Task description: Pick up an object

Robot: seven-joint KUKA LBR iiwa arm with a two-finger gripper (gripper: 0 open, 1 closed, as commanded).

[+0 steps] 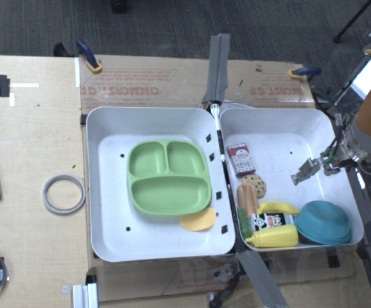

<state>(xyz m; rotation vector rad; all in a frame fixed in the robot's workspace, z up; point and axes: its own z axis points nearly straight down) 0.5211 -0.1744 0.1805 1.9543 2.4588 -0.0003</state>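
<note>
Your two-finger gripper (pixel 305 172) hangs open and empty just above the upturned teal plastic bowl (pixel 324 222), which looks light, rigid and slick, so you probably want to pinch its rim, not the dome.

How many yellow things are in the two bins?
3: a disc in the left bin, by the green tray; a banana and a bottle in the right bin. Others may be hidden.

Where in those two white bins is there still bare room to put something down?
Right bin: bare floor in its far half, between the red carton and the gripper. Its near edge is crowded: cookie, banana, yellow bottle, blue bowl. Left bin: the green divided plate takes the middle, leaving a bare margin around it.
</note>
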